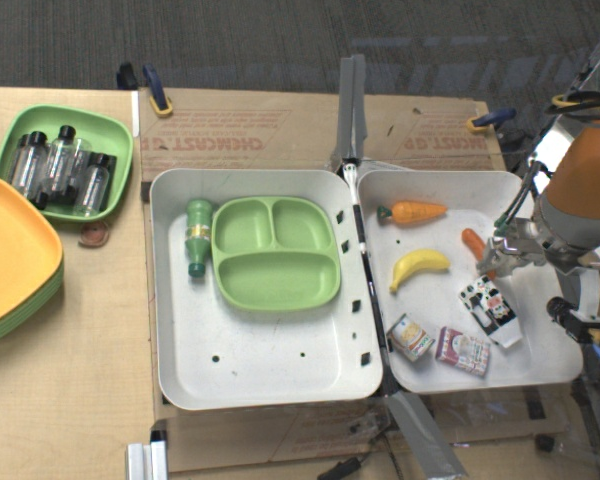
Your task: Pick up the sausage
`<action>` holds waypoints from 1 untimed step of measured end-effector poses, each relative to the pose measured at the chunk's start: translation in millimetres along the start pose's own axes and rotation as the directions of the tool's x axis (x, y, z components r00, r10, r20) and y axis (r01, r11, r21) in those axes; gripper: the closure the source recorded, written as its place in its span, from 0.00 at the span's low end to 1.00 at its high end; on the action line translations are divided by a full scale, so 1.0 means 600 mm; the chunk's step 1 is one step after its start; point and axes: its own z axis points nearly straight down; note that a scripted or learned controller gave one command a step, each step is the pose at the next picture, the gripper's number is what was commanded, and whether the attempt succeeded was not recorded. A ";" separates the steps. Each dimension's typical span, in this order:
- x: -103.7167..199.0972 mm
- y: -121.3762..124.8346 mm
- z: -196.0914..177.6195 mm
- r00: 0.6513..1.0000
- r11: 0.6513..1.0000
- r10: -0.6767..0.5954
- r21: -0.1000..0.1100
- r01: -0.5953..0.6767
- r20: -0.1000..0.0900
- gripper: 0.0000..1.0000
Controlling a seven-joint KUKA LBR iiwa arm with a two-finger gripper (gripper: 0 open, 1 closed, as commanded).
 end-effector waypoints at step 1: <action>-0.015 0.014 0.001 1.000 1.000 -0.012 -0.002 0.012 0.001 1.00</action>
